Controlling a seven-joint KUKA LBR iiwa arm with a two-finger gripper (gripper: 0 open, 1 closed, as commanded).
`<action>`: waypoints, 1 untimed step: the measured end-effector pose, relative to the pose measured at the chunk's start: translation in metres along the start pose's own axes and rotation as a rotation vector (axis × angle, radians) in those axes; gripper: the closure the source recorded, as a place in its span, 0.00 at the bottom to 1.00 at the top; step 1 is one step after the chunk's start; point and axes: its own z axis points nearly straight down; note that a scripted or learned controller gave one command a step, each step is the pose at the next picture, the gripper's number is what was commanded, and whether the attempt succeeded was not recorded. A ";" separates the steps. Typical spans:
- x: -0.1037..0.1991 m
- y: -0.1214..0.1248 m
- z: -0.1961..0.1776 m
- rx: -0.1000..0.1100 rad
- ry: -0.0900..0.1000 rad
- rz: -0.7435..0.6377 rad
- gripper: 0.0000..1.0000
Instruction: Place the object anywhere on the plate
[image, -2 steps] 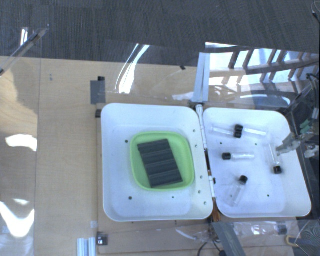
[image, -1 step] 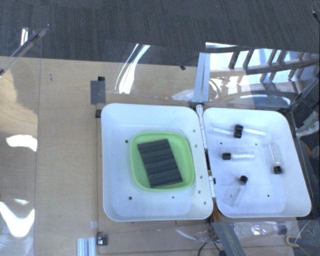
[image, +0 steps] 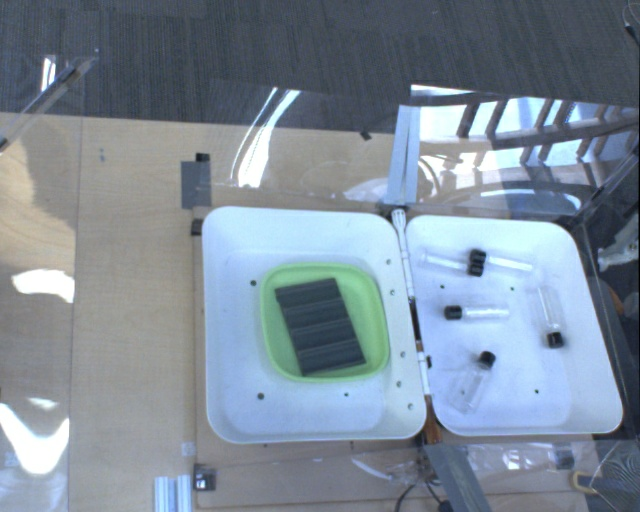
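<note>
A square green plate (image: 273, 303) lies in the middle of the left white bin (image: 228, 340). A dark grey ribbed block (image: 319, 326) rests flat on the plate, turned slightly from the plate's edges and lying wholly inside its rim. Nothing is touching the block.
The right white bin (image: 585, 385) holds several clear vials with black caps, among them one at the back (image: 476, 263), one in the middle (image: 475, 312) and one near the front (image: 476, 375). A metal post (image: 403, 160) stands behind the seam between the bins.
</note>
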 end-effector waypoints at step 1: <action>0.003 0.000 -0.037 -0.005 0.000 0.185 0.00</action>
